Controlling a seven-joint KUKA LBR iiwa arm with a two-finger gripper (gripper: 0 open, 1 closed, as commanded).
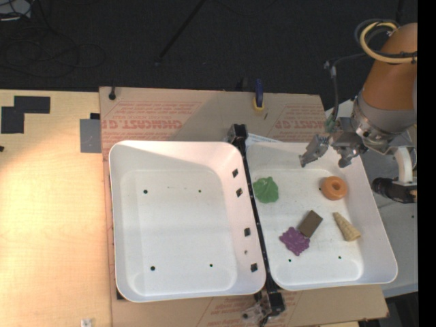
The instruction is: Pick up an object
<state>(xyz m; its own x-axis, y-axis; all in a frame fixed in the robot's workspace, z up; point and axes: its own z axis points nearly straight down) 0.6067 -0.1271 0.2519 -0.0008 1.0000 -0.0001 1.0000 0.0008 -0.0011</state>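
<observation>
Approach step: your gripper [330,152] hangs released, fingers spread, nothing held, above right bin [381,264]. Next: descend onto orange ring [334,188] just below.

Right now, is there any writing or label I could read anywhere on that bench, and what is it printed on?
"CHEMCRST. GP": my best reading of red print, upside down, on the brown cardboard sheet behind the left bin.
Red print on the cardboard behind the right bin: partly visible, ends in "GP", rest unreadable.
Red print on the cardboard's front edge: too cut off to read.
Toys in the right bin: no writing visible.
</observation>
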